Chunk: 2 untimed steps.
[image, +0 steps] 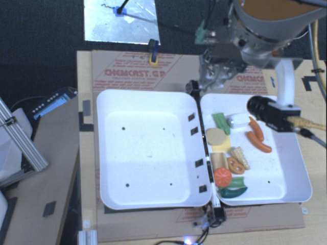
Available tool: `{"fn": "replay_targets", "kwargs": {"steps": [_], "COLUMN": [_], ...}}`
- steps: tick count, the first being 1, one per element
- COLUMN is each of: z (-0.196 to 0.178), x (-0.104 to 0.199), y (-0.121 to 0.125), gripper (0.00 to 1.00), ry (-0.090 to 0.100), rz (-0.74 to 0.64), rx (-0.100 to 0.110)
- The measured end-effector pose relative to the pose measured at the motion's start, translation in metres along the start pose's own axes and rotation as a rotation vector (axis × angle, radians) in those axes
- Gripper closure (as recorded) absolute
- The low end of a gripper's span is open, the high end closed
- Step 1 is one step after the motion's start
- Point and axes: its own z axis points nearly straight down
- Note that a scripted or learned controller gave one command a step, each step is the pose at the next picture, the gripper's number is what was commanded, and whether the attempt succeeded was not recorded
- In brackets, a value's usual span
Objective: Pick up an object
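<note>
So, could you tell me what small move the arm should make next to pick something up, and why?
Probably shift the gripper toward the camera and lower it over the right bin. It now sits high above that bin's far edge, while the toys lie along the near-left side: the green piece, the tomato and the orange sausages. The sausages lie apart from the cluster, so they look easiest.

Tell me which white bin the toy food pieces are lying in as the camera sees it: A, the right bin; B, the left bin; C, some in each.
A: the round red tomato-like piece, the orange sausage-like pieces and the green strip all lie in the right shallow white bin.
</note>
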Motion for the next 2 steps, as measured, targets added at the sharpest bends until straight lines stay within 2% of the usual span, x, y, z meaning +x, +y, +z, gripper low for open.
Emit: {"fn": "replay_targets", "kwargs": {"steps": [1, 2], "z": [0.053, -0.002], "x": [-0.166, -0.144], "y": [-0.003, 0.015], "gripper": [1.0, 1.0], "ry": [-0.005, -0.001], "rz": [0.012, -0.008], "rx": [0.002, -0.007]}}
